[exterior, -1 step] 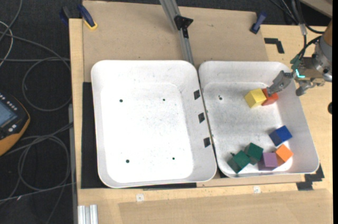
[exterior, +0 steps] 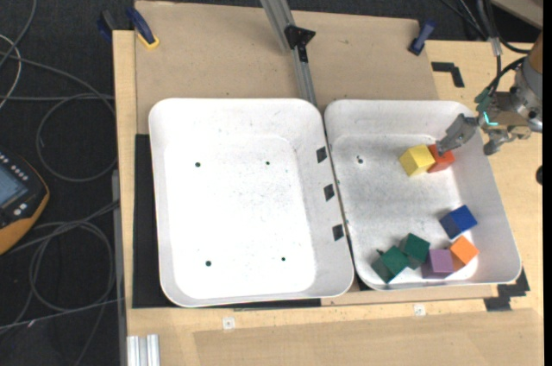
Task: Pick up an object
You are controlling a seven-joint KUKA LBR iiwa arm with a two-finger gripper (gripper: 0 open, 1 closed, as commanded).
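While the gripper (exterior: 470, 134) nears the red block (exterior: 441, 160), grip state unclear, we fear the touching yellow block (exterior: 417, 160) gets knocked.

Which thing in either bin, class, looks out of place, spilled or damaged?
Nothing stands out. The blocks lie loose in the right bin: yellow block and red block by the gripper, the others clustered at its near edge.
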